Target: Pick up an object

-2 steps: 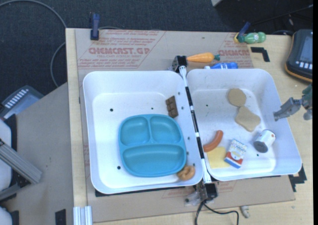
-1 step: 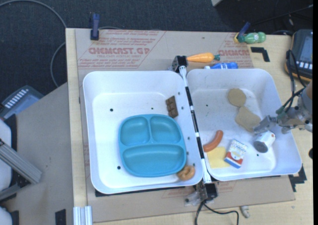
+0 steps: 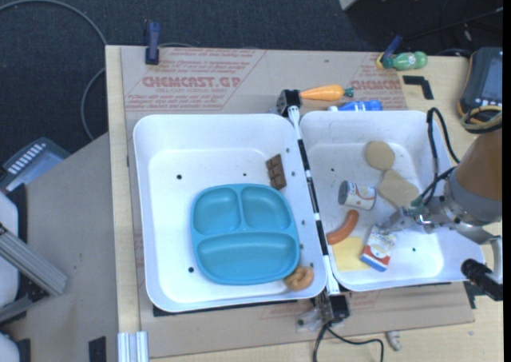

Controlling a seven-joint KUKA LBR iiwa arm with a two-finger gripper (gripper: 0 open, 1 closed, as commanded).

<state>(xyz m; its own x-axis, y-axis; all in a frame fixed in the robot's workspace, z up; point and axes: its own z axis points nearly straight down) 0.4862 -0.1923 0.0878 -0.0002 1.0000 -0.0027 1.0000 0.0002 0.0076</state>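
1. Dark carpet surrounds a bench topped with brown printed board (image 3: 200, 73), on which two shallow white bins sit side by side, their inner walls touching.
2. Using the blue divided plate (image 3: 243, 232) as the landmark: it lies flat in the left bin (image 3: 152, 192), towards that bin's near side.
3. A small brown chocolate-like bar (image 3: 276, 171) rests just beyond the plate's far right corner, close to the wall between the bins.
4. A pretzel-like brown pastry (image 3: 300, 276) touches the plate's near right corner.
5. Right of the plate, across the dividing wall, the right bin (image 3: 423, 268) holds the remaining items: a sausage (image 3: 343, 227), a yellow cheese slice (image 3: 349, 254), a small can (image 3: 357, 194) lying on its side, a red, white and blue carton (image 3: 376, 250), and two tan bread-like pieces (image 3: 382, 155) further back.
6. The gripper (image 3: 399, 223) sits low in the right bin, far right of the plate, just above the carton and beside the nearer bread piece; whether its fingers are apart or together cannot be told.
7. Beyond the plate, outside the bins, a toy carrot (image 3: 323, 93) lies on the board.
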